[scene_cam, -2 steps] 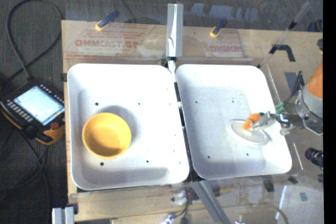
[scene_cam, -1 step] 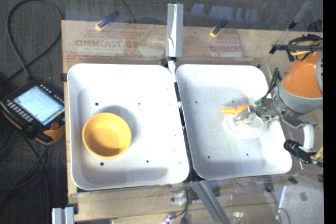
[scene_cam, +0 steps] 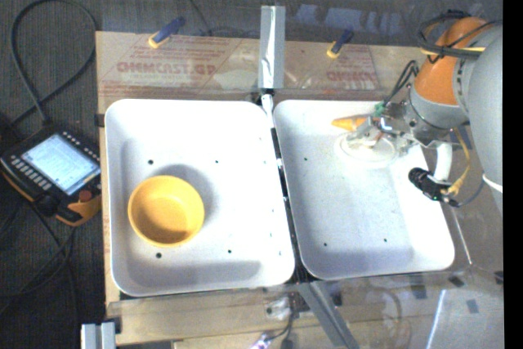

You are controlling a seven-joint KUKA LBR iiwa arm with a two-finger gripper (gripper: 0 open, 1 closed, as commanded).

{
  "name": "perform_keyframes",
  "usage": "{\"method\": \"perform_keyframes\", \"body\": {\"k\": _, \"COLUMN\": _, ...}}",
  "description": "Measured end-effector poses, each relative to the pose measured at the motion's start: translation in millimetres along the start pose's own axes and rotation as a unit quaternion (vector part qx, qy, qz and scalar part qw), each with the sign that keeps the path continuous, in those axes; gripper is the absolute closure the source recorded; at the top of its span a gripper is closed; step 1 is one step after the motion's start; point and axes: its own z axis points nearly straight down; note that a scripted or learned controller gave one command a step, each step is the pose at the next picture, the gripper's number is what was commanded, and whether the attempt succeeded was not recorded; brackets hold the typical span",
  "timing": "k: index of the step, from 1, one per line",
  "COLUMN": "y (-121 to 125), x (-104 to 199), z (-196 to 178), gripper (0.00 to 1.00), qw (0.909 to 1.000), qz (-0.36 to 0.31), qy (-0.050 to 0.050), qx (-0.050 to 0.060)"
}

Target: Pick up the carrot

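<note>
Fingers (scene_cam: 379, 129) of the gripper (scene_cam: 374, 127) pinch the carrot's (scene_cam: 350, 124) thick right end; its long axis points left, in the upper right bin (scene_cam: 368, 212).

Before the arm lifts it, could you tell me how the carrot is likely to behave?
The carrot tapers to a point, so it may slip from the gripper or roll in a curve. It looks small and probably light. It lies near the right bin's far wall, so a nudge could pin it there.

the gripper (scene_cam: 377, 129) sits at the carrot (scene_cam: 351, 123) near the right bin's (scene_cam: 368, 241) back edge, seemingly touching its thick end.
</note>
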Motion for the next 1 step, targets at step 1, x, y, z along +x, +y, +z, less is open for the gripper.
{"method": "perform_keyframes", "body": {"k": 1, "y": 28.7, "x": 52.2, "z": -42.1, "gripper": 0.00, "qw": 0.9638, "qz": -0.265, "qy": 0.010, "qx": 0.027}}
